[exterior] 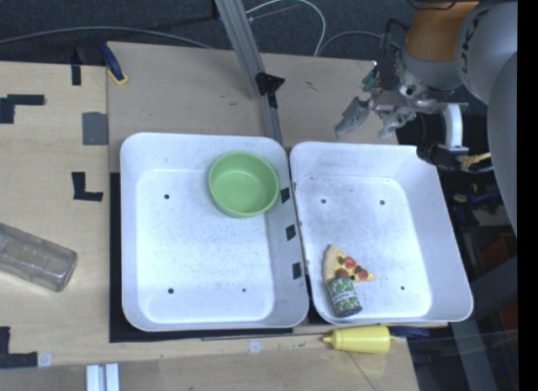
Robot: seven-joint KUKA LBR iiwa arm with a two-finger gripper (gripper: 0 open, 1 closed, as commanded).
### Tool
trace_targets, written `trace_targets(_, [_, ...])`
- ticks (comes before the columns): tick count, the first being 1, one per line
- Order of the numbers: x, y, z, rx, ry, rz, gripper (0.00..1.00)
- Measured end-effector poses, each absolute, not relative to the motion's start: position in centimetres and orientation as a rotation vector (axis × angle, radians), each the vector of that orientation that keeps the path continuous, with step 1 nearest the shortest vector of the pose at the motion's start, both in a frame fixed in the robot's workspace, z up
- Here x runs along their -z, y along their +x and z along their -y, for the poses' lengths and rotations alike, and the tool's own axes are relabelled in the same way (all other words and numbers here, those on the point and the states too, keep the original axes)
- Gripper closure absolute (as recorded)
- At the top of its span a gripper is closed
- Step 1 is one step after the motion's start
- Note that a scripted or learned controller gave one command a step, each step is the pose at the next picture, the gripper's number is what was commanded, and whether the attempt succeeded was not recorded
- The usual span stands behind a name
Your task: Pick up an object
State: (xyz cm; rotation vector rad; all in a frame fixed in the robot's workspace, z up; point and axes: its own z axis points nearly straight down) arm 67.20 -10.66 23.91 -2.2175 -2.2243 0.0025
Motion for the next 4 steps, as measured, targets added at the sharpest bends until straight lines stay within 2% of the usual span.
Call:
trace_targets(1, [-23.9,67.2,10.7,-0.003,-2.218,2.224,0.00])
trace_targets(4, [-9.1,67.1,11.6,-0.009,-2.216,2.222,0.00])
